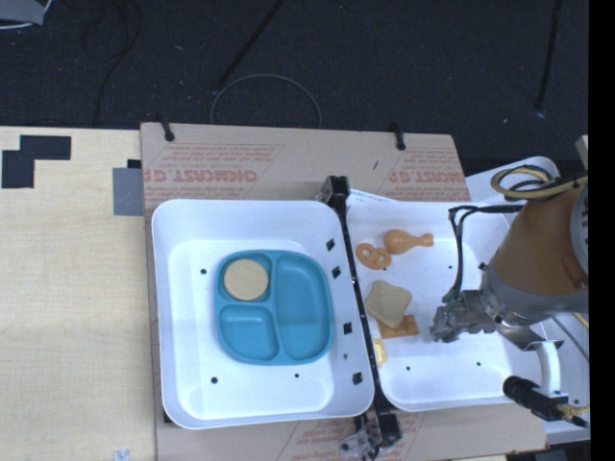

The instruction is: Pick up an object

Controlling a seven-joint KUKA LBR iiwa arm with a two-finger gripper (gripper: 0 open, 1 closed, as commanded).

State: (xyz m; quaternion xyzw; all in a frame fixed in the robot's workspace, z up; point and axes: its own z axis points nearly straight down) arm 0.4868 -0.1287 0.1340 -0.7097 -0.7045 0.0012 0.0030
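Observation:
The right bin [452, 382] holds a pretzel [373, 254], a tan drumstick-shaped toy [406, 241], a beige bread-like piece [389, 303] lying on an orange wedge [402, 327], and a small yellow bit [381, 353] at its left wall. My gripper [452, 323] hangs low over the bin's middle right, to the right of the bread piece and apart from it. I see nothing between its fingers.
The left bin [183, 353] holds a blue divided tray [288, 315] with a tan round cookie [245, 279] in its top-left compartment. A black clamp bar [351, 286] runs between the bins. Cables [480, 209] loop over the right bin's far edge.

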